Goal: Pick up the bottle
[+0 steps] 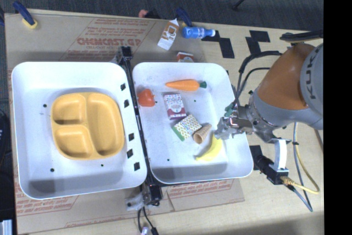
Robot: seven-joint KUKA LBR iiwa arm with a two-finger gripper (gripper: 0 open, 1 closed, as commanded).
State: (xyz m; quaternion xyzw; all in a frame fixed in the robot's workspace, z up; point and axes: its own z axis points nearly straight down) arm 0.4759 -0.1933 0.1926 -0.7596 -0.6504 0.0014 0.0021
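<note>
A small blue bottle (193, 33) with a white cap lies on its side on the cardboard behind the right bin (220, 71), outside it. My gripper (225, 127) hangs low over the right bin's right side, just right of an ice cream cone (202, 132) and above a banana (210, 149). It is far from the bottle, towards the front. I see nothing held in it. The grey arm with its orange band (286, 82) reaches in from the right.
The right bin also holds a carrot (184, 85), a red vegetable (146, 98), a red-and-white carton (174, 105) and a green checkered box (187, 126). A yellow divided plate (88, 124) sits in the left bin (25, 80). A small carton (168, 34) lies beside the bottle.
</note>
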